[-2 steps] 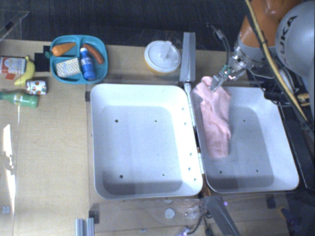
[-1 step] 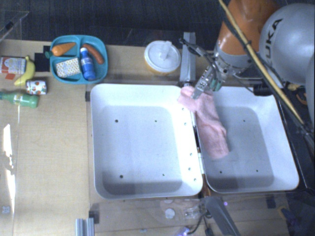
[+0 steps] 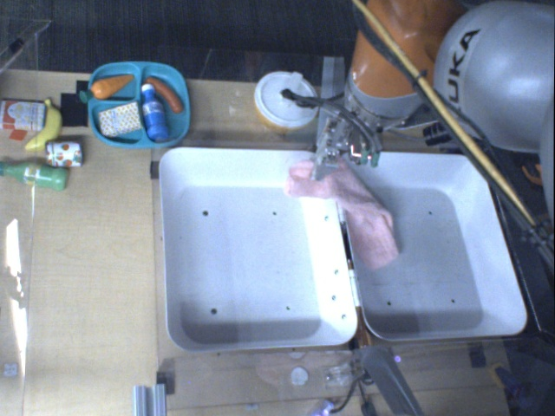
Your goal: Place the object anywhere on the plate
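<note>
Arm [image 3: 486, 59] reaches in from right, pincer [image 3: 334, 165] pointing down.

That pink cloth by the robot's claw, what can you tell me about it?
The pink cloth looks soft and crumpled, like a small towel. It runs at a slant from under the claw down into the right bin, crossing the seam beside the left bin. Its upper end bunches at the claw; whether it is gripped is unclear.

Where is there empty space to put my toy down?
The left bin floor is bare left of the pink cloth. The right bin is bare right of the cloth. It is crowded around the blue plate and the pincer.
</note>
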Robot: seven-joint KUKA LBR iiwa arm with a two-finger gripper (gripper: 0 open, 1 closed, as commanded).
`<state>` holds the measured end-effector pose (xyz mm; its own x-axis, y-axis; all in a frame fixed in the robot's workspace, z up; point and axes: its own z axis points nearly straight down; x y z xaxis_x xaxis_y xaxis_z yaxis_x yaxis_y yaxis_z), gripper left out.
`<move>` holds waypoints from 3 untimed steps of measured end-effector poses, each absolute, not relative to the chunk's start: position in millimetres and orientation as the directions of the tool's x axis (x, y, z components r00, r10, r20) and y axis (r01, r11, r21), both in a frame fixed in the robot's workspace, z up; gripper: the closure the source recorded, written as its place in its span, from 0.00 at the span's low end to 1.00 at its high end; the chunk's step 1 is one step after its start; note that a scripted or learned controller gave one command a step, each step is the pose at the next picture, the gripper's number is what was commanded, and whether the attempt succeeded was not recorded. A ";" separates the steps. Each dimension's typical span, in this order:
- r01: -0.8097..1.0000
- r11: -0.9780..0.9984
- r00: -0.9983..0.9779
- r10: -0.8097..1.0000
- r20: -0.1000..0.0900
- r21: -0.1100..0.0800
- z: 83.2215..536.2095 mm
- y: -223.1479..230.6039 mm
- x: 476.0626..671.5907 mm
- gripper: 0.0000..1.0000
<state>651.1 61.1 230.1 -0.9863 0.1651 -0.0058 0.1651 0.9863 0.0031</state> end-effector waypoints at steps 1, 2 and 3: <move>0.001 1.000 -1.000 0.001 -0.008 0.003 229.9 117.3 647.2 1.00; -0.001 1.000 -1.000 -0.001 -0.006 0.003 231.8 161.1 638.5 1.00; -0.002 1.000 -1.000 -0.002 -0.004 0.003 227.5 208.1 616.9 1.00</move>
